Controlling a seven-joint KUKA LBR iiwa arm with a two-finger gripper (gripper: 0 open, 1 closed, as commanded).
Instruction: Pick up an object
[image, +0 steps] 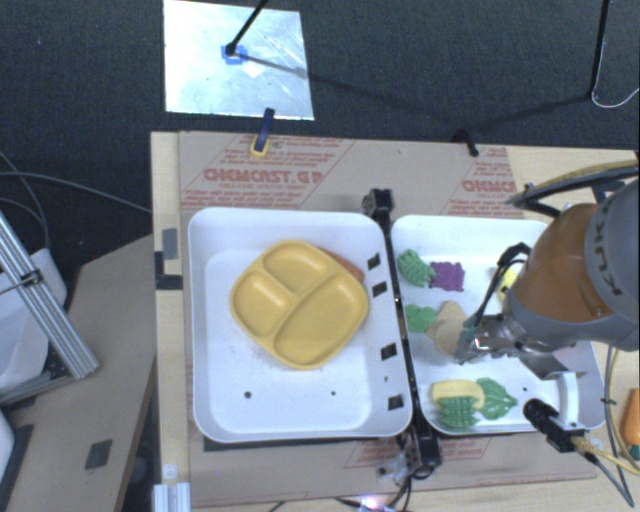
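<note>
I see my gripper (468, 345) low in the right white plastic bin (455, 228), directly over a pale tan flat toy piece (449, 326); I cannot tell its grip state. Green leafy toys (412, 266), a purple grape cluster (446, 275) and a yellow-green corn piece (457, 402) lie around it. The left white bin (215, 400) carries a yellow divided plastic plate (298, 303).
</note>
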